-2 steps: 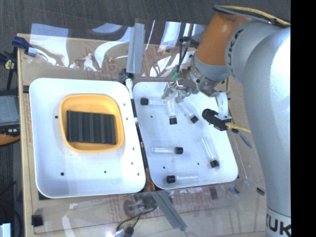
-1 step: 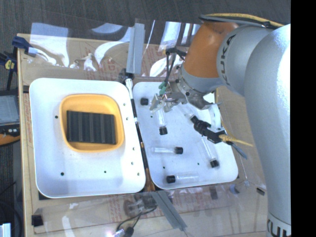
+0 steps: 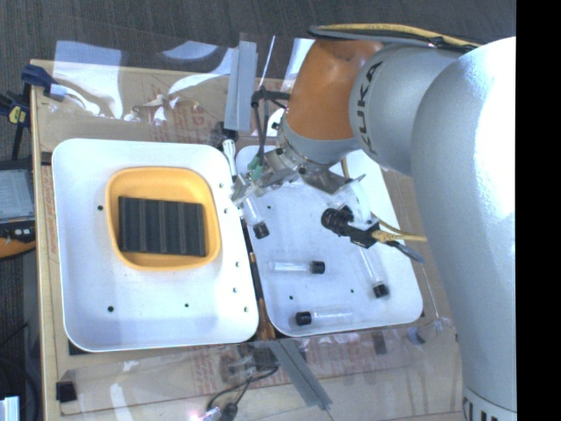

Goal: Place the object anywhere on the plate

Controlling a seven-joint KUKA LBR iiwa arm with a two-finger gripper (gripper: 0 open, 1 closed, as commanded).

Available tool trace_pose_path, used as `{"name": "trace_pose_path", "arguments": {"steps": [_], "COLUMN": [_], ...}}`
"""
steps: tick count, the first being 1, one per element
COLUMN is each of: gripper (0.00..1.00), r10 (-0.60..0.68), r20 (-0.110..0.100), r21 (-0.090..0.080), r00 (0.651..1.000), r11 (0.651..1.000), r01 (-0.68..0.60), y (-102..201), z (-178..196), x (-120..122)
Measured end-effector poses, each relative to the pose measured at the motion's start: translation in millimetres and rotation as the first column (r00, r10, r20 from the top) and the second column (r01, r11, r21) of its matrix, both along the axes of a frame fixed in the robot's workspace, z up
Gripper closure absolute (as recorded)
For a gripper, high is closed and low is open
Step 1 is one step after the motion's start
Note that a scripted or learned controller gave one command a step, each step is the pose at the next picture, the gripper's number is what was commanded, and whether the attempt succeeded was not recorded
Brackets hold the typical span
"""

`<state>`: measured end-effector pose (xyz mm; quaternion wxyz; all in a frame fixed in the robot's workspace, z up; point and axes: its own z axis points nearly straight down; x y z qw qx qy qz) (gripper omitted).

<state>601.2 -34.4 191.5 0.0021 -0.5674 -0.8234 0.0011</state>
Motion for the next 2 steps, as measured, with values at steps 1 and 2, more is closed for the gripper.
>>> {"name": "trace_pose_path", "arguments": {"steps": [1, 2], "gripper": [1.00, 0.00], "r10": [0.100, 0.099], "r20": [0.000, 0.000], "r21": [0.000, 0.000], "r00": [0.995, 0.995], "r11": [0.995, 0.995], "r01": [-0.100, -0.099], "y": [50.4, 49.8], "z": [-0.7, -0.7], "x": [-24.3, -24.2]}}
